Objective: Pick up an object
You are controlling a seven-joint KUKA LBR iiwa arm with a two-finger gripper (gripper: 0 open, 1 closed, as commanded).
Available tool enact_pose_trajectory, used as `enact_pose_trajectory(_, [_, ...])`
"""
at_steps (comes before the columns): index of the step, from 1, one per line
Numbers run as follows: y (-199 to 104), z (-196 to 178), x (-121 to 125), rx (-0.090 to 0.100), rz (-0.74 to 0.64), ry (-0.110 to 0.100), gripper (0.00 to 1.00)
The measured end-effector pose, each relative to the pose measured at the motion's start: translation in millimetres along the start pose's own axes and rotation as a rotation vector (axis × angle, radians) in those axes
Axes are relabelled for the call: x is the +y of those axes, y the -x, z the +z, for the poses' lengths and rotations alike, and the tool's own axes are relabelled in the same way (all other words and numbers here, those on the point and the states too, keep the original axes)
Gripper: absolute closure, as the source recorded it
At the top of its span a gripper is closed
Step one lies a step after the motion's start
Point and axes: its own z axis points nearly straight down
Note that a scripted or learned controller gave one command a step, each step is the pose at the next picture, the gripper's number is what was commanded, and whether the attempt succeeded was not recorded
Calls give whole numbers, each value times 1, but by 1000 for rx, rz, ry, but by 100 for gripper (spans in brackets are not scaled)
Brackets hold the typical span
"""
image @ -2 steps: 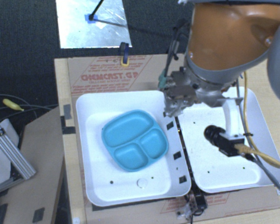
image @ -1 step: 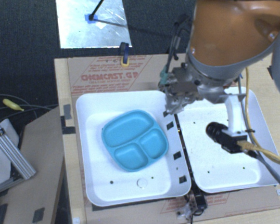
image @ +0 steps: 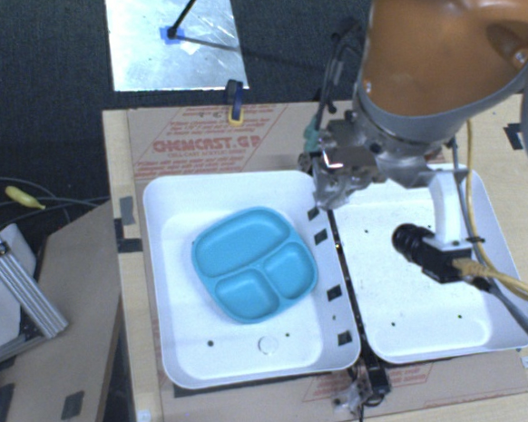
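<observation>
The arm (image: 432, 37), with its orange band, is closest to the camera and comes in from the right. Below it the end effector (image: 328, 191) hangs over the far part of the wall between the left bin (image: 193, 352) and the right bin (image: 419, 325). I cannot tell if it is open or closed, and nothing is seen held in it.

The blue tray (image: 254, 263) lies flat in the left bin, to the left of the end effector and nearer, close but apart from it. Its long axis goes roughly left to right, with the right end a little farther. The large compartment is on the far side and two small ones are on the near side.

The cardboard (image: 207, 128) under the bins has red print, "CHEMCAST GP".
</observation>
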Motion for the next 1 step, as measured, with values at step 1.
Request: enact_pose_trajectory(1, [63,-21,-2,-4,19,-5,100])
